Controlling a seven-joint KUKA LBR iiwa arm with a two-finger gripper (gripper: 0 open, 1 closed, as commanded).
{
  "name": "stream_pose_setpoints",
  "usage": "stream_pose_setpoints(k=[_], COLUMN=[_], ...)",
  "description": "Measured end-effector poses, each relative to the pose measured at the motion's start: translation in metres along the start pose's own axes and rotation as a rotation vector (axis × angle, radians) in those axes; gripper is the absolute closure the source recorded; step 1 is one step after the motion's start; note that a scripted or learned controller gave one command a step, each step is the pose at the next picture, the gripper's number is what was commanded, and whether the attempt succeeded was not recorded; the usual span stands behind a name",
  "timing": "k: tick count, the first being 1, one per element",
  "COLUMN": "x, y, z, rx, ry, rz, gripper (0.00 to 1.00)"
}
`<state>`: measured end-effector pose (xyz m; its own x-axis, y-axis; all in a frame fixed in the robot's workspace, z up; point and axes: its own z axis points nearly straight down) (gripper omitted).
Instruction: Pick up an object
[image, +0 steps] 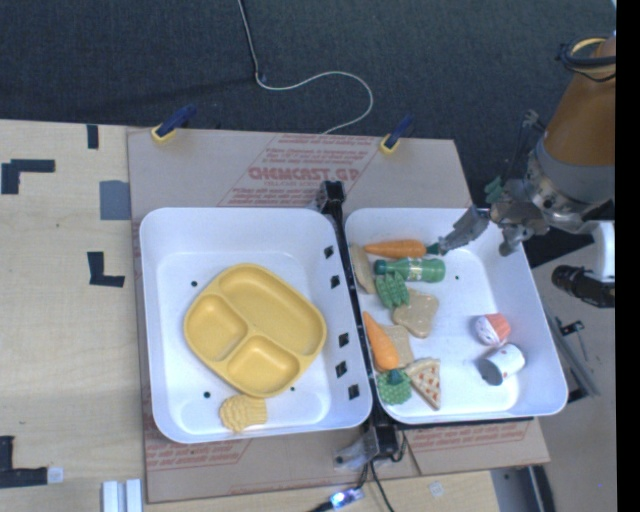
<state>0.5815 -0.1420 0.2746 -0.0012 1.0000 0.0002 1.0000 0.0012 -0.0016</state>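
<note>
**Arm poised at the right bin's far corner**

The gripper hangs over the upper right part of the right bin, its two fingers spread apart with nothing between them. One finger points at, and may be touching, the cap end of a green bottle, which lies just below an orange carrot. More toy food crowds that bin: a second carrot and a pizza slice. The left bin holds a yellow divided plate

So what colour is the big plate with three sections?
Yellow. The divided plate shows clearly in the camera view.
</note>
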Motion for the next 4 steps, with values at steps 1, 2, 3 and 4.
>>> stream_pose_setpoints(k=[1, 2, 3, 4], x=[-0.004, -0.007, -0.003, -0.002], y=[-0.009, -0.006, -0.014, -0.013], z=[0.059, 0.122, 0.169, 0.19], rx=[0.006, 0.007, 0.004, 0.0], ry=[0.0, 0.0, 0.0, 0.0], rz=[0.001, 0.0, 0.0, 0.0], gripper=[0.0, 0.0, 0.0, 0.0])
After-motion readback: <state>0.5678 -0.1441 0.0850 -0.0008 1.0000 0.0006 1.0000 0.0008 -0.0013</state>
